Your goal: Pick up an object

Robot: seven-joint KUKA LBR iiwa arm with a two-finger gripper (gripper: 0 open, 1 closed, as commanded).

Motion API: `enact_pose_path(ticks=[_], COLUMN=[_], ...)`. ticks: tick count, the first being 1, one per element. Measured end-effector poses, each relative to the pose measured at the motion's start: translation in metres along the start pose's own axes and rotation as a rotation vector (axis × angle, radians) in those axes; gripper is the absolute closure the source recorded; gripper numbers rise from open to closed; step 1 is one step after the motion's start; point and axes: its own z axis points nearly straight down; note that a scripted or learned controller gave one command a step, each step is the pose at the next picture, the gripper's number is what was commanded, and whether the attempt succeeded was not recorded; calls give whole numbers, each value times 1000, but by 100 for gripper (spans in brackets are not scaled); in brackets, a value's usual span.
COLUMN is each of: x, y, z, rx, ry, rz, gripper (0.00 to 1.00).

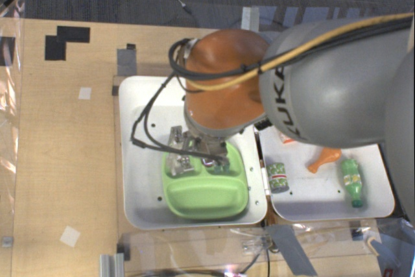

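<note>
Although the arm hides much of the left bin (139, 139), the claw (198, 162) sits low over the green bowl's (207, 194) far rim, bowl directly beneath and slightly nearer the camera; its spread cannot be told.

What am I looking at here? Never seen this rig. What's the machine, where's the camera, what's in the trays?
One camera, fixed above the bench, looks down at a slant. The big grey shape with the orange band is a robot arm reaching in from the right. Its end effector is down over a green bowl-like container in the left white bin; whether it grips anything can't be judged from here. The right white bin holds a green bottle, an orange piece and a small can. Black cables run from the wrist. The job is simply to pick up one object.
</note>
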Motion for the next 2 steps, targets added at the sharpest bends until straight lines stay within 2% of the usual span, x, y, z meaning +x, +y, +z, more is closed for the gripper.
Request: enact_pose_path(ticks=[1,2], x=[-15,7], y=[18,11], z=[12,18], rx=[1,1], ry=[1,2], rz=[262,-249], gripper=[100,100])
